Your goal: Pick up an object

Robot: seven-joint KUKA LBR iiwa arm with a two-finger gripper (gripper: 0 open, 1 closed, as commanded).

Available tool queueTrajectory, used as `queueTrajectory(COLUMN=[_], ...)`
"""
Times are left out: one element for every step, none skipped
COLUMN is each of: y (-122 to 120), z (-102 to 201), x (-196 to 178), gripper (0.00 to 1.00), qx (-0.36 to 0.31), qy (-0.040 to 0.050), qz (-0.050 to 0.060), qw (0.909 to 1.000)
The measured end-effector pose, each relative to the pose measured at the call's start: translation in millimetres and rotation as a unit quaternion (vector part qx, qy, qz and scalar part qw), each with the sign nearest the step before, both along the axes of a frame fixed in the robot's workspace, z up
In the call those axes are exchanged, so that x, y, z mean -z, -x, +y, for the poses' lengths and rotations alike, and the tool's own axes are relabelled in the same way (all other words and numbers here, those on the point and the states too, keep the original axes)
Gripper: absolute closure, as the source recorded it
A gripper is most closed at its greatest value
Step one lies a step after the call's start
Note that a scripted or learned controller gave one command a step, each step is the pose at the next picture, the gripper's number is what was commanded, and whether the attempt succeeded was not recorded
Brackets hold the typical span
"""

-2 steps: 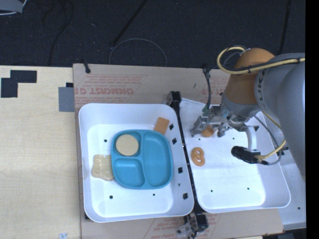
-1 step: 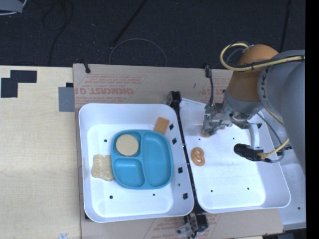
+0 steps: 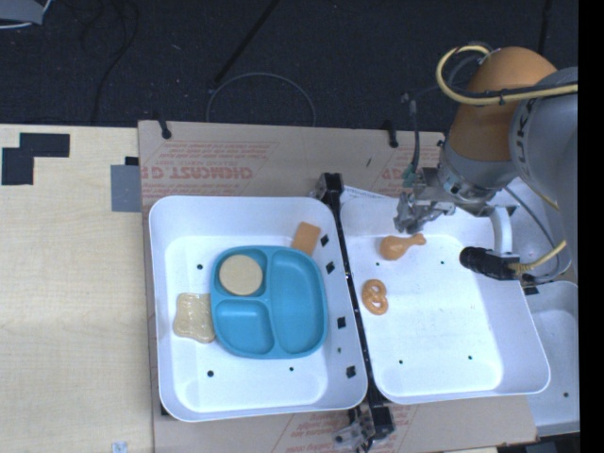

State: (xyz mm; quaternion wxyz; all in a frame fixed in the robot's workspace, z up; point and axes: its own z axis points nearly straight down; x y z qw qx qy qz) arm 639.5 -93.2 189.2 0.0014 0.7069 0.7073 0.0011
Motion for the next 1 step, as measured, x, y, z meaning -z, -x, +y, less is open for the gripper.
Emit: queueTrajectory(y=[0.0], z=[-1.8], x=[-11.5], gripper=[1.0], qx=[0.0], qy=[-0.0003], qz=[0.002], qw=[1.0])
